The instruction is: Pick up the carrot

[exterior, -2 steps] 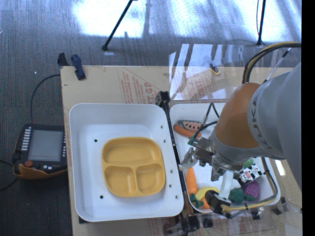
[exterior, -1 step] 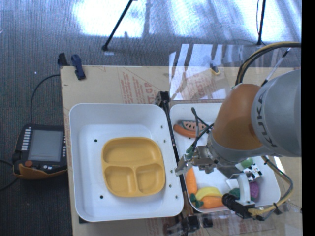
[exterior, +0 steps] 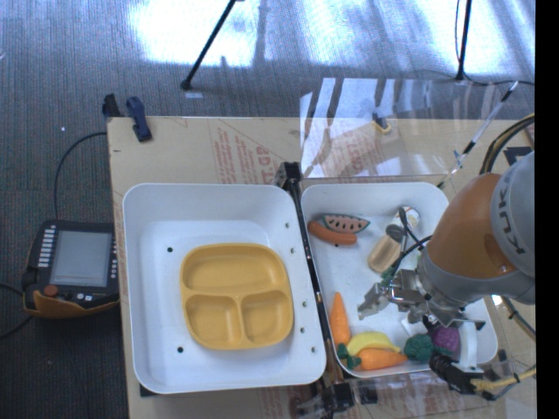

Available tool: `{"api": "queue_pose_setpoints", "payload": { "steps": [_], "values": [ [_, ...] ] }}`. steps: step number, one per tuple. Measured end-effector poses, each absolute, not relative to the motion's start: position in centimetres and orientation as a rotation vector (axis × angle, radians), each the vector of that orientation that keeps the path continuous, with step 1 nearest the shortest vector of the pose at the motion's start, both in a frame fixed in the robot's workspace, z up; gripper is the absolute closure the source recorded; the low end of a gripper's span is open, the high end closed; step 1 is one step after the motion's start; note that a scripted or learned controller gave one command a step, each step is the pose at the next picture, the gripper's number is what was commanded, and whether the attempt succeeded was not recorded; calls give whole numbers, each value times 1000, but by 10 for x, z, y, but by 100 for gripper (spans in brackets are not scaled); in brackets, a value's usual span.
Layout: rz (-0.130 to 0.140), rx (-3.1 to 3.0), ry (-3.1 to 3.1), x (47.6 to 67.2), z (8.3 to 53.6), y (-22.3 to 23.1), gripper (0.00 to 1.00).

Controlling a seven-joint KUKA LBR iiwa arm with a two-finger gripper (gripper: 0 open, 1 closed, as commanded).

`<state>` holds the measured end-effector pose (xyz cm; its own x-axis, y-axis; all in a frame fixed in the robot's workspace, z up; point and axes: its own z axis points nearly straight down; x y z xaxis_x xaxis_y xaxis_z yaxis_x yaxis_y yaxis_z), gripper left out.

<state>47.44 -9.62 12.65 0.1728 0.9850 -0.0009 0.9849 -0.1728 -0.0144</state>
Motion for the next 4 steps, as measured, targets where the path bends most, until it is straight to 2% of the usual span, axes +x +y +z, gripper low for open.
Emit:
{"api": "queue_pose_setpoints", "payload": {
  "steps": [1,2,3,4],
  "values": [
    [-4,-2460,-1952,548,189,-59,0],
    [9,-2279,-2148,482,185,-43,0],
    [9,-2258,-2169,480,185,-4,0],
    [10,-2261,-2167,480,185,-4,0]
  ]
}}
